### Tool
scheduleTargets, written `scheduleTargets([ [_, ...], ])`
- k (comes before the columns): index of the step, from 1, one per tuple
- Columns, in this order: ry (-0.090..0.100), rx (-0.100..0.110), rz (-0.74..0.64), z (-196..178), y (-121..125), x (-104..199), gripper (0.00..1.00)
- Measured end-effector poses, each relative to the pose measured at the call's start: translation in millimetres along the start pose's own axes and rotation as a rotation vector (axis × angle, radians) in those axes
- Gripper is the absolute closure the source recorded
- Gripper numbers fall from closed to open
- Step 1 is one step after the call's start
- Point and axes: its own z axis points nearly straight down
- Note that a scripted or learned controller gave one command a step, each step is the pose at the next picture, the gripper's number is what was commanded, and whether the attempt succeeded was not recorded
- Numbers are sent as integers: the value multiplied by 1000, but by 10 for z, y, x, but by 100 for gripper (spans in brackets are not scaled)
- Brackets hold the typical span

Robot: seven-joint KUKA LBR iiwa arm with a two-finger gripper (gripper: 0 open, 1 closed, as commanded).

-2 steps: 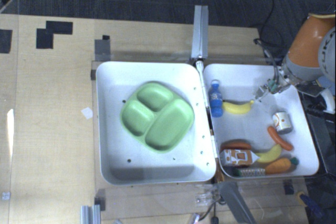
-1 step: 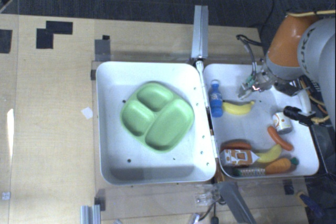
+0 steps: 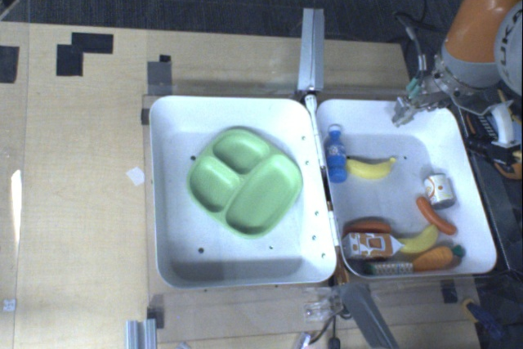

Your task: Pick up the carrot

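Note:
The carrot, orange with a green stub at its right end, lies flat in the front right corner of the right bin. It touches a yellow banana just behind it. My gripper hangs over the bin's back edge, far behind the carrot, and nothing is seen in it.
The right bin also holds a blue bottle, a second banana, a small can, a red sausage, a juice box and a dark red item. A green divided plate sits in the left bin.

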Motion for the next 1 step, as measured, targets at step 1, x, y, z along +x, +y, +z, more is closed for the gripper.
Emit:
scheduleTargets([
  [1,-2,-1,-159,-394,-18,-556,100],
])
